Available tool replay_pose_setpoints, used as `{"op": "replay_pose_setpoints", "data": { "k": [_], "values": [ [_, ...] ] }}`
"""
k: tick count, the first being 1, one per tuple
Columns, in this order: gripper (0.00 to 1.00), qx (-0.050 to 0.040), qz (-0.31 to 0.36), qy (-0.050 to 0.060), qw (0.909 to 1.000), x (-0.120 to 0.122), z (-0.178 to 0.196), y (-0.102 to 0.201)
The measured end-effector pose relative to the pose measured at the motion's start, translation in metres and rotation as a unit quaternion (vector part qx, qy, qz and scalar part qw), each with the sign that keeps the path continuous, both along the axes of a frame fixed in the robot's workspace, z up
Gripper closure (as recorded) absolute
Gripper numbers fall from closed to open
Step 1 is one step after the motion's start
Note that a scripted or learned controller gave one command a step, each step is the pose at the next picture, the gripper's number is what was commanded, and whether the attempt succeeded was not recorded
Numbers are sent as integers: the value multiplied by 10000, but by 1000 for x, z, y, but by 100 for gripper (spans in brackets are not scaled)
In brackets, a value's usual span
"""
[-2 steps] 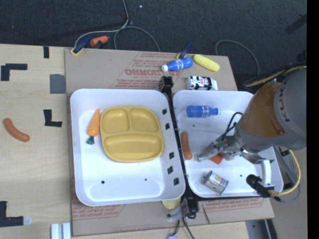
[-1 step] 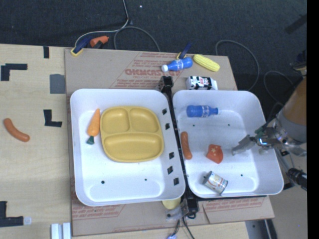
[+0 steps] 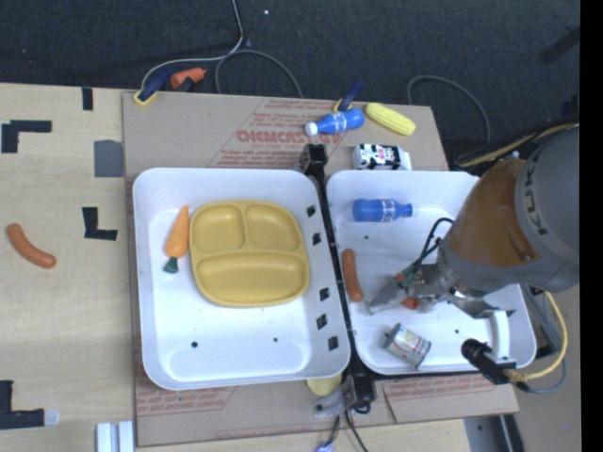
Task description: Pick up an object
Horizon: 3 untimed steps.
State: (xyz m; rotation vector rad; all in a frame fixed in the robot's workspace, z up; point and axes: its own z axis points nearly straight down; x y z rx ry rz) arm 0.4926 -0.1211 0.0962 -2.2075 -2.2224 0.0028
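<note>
Two shallow white bins sit side by side on a brown cardboard sheet (image 3: 236, 139). The left bin (image 3: 160, 347) holds one yellow plastic tray with three compartments (image 3: 250, 252) and one orange toy carrot with a green top (image 3: 176, 235) lying just beside the tray's left edge. The right bin (image 3: 443, 185) holds three loose things: one blue plastic bottle with a white label (image 3: 382, 211) lying on its side near the far wall, one orange-brown toy sausage (image 3: 350, 274) close to the dividing wall, and one small silver can (image 3: 407, 344) tipped on its side near the front.

The grey arm with its orange band (image 3: 513, 224) reaches into the right bin from the right, covering much of that side. Its gripper (image 3: 400, 290) sits low between the sausage and the can; whether its fingers are apart or closed cannot be told, and no object is visibly held.

Beyond the bins lie one blue and white bottle (image 3: 335, 123), one yellow toy corn cob (image 3: 389, 119) and one black and white box (image 3: 382, 156). A second sausage (image 3: 30, 245) lies on the wooden bench at far left.
</note>
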Motion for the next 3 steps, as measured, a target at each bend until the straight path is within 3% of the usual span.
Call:
{"op": "replay_pose_setpoints", "data": {
  "k": [1, 2, 3],
  "values": [
    [0, -91, -40, -60, 9999, 64, -9, 17],
    [100, -75, -51, -78, 9999, 63, 1, 17],
    [100, -22, -3, -59, 10000, 79, 92, 80]
  ]
}}
